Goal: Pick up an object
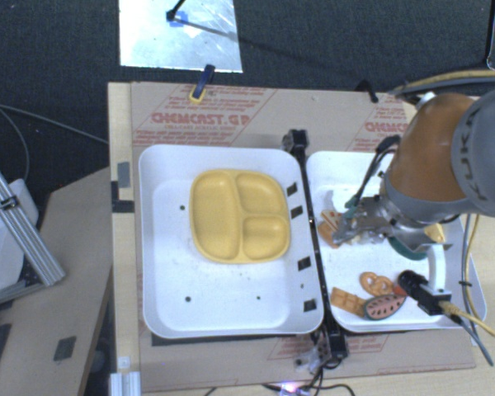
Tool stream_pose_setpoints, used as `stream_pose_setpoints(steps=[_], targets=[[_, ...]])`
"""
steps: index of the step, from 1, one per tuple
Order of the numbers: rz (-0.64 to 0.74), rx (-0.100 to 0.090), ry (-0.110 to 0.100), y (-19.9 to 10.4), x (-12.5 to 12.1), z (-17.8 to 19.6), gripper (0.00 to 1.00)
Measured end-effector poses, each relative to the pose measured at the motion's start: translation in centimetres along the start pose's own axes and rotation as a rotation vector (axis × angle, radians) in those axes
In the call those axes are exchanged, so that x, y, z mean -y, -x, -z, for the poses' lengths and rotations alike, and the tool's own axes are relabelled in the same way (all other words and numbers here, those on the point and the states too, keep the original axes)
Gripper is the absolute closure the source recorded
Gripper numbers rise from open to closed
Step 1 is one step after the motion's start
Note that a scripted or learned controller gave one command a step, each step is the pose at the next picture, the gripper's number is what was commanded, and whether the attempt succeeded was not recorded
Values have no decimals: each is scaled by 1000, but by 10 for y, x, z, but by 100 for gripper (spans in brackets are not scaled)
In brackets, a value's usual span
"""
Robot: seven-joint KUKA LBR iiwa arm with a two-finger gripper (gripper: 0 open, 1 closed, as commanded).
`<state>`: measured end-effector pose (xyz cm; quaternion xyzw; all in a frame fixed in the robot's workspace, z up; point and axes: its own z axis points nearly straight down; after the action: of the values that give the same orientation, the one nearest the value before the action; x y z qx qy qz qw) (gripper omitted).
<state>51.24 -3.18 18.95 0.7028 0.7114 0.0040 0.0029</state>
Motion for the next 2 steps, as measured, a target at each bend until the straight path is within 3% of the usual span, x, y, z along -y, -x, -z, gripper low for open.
stream_pose_setpoints(steps=[1,2], targets=[[1,-2,-8,-78,1,-5,100],[-15,2,-3,-26,25,70,100]])
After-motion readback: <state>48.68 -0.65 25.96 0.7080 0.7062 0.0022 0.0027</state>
